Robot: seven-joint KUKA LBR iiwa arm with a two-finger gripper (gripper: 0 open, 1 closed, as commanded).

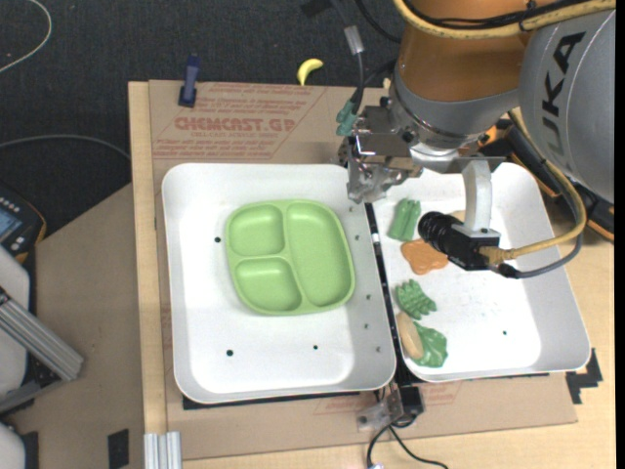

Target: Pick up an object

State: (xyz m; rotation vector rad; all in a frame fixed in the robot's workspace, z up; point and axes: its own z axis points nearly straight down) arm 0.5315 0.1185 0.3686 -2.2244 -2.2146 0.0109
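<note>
The green toy piece (404, 219) lies in the right bin (527, 350), just beside and below the gripper (368, 186); whether that gripper is parted or closed cannot be told. An orange piece (423, 256) sits lower; the green divided plate (290, 256) lies across the divide in the left bin (195, 340).

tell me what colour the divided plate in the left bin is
Light green, clearest in the camera view.

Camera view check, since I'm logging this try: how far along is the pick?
Done: nothing looks lifted; the green pieces, the orange piece and the lower green pieces lie in the right bin. In hand: the gripper sits at that bin's upper left corner. Left: grasping and raising one.
</note>
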